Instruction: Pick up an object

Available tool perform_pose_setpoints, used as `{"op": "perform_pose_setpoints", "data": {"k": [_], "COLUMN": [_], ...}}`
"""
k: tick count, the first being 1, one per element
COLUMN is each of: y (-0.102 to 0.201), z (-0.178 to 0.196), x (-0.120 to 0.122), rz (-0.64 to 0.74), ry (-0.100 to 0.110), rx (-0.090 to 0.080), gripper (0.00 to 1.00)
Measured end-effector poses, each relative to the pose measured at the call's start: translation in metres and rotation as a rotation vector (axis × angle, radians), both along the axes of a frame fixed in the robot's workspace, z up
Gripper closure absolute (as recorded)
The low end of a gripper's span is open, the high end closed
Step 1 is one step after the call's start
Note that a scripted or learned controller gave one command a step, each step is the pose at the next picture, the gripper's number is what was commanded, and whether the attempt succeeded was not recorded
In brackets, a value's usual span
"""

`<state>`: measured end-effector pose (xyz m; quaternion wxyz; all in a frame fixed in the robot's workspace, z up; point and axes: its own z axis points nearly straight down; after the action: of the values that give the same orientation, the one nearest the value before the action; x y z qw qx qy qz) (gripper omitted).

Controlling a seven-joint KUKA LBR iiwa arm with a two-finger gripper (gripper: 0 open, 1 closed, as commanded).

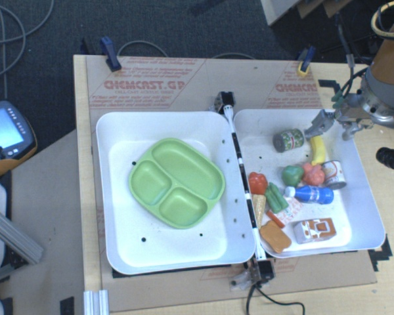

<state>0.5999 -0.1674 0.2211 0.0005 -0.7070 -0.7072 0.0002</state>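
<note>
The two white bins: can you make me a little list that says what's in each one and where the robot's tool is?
left bin: a green plate with three sections
right bin: a pile of toy food and packages
in the pile: green can, banana, blue bottle, red tomato, small carton
tool: above the right bin's far corner, near the banana
tool holding anything: nothing seen between its fingers
</note>
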Motion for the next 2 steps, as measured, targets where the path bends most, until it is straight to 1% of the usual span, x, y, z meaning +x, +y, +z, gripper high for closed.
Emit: {"op": "perform_pose_setpoints", "data": {"k": [1, 2], "y": [-0.035, -0.034], "z": [-0.145, -0.126], "x": [-0.006, -0.003], "rz": [-0.003, -0.001], "ry": [0.008, -0.004], "rx": [0.001, -0.002], "gripper": [0.0, 1.0]}}
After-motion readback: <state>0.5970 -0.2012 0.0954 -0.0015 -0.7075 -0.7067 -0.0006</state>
